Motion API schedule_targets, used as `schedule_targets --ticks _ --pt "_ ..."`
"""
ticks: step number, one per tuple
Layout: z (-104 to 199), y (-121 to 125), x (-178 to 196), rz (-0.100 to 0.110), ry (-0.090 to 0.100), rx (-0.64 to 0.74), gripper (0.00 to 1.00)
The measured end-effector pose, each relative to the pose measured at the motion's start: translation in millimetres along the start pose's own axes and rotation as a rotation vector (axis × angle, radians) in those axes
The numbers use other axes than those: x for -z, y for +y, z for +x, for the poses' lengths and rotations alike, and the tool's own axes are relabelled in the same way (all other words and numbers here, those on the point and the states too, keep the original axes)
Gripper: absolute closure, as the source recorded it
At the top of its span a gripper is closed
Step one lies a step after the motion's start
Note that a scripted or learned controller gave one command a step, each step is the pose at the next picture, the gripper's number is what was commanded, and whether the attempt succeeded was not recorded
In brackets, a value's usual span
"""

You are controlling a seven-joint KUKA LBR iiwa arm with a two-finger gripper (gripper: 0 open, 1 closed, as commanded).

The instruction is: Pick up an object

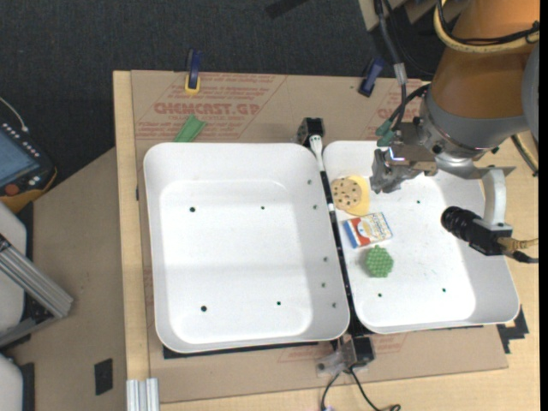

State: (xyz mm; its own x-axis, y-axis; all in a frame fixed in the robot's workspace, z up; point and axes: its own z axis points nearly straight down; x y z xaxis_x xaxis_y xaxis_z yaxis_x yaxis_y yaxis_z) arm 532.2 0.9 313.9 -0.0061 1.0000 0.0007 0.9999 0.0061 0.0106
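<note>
In the right bin lie three objects along its left side: a round tan cookie-like piece with dark dots, a small white box with red and blue print, and a bumpy green ball. My gripper hangs over the bin's upper left part, just to the right of the cookie piece and above the box. Nothing shows between its fingers.
The left bin lies beside the right one, with a black divider clamp at the top between them. A black cylinder juts out from the arm over the right bin. A green strip lies on the cardboard.
</note>
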Motion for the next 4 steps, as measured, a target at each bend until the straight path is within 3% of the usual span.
schedule_targets --ticks 1,2,3,4 --pt "65 -19 41 0.005 0.003 0.003 1.0" --pt "46 -55 -31 0.02 -0.001 -0.009 1.0" --pt "-1 -57 -135 0.023 -0.003 -0.013 1.0" --pt "-63 -29 -129 0.007 -0.004 -0.011 1.0"
